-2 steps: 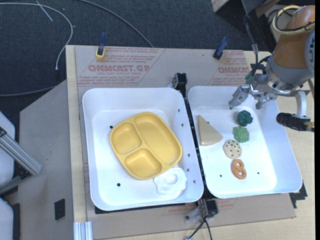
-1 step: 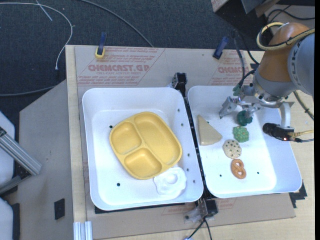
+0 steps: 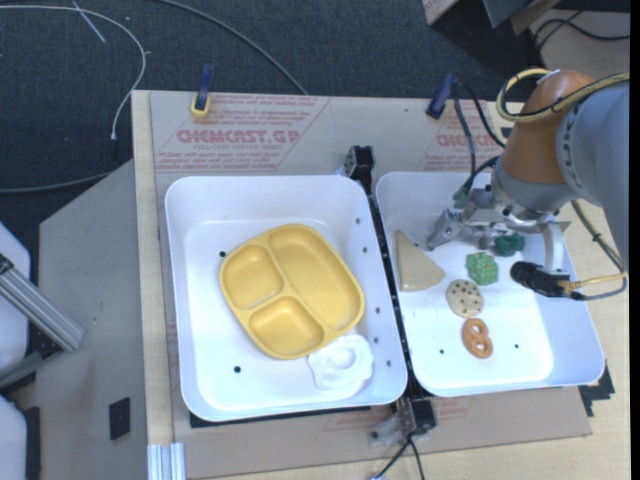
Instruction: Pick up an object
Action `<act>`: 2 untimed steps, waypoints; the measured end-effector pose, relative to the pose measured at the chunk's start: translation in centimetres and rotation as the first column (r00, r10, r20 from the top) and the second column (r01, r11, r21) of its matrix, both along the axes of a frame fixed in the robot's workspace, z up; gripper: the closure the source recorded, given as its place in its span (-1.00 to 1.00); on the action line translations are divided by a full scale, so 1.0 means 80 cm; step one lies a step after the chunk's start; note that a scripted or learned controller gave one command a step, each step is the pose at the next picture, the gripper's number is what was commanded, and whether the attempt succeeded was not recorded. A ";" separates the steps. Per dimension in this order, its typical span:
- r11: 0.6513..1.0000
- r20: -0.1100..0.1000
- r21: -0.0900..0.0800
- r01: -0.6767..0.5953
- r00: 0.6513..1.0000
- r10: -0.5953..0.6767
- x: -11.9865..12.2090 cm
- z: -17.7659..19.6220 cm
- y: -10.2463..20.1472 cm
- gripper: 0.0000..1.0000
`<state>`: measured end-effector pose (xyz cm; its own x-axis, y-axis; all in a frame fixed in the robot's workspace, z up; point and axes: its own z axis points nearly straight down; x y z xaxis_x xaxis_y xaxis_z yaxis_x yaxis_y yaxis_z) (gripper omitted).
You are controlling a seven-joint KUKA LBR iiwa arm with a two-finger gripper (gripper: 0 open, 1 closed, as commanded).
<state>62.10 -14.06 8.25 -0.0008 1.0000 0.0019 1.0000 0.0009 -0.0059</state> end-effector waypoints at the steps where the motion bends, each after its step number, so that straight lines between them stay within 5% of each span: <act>1: 1.000 0.006 0.000 0.000 1.000 0.000 0.002 0.018 0.000 1.00; 2: 1.000 0.011 -0.002 0.001 1.000 -0.001 -0.002 0.074 0.000 1.00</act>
<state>61.95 -14.06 14.17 -0.0003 1.0000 -0.0005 1.0000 0.0003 0.0047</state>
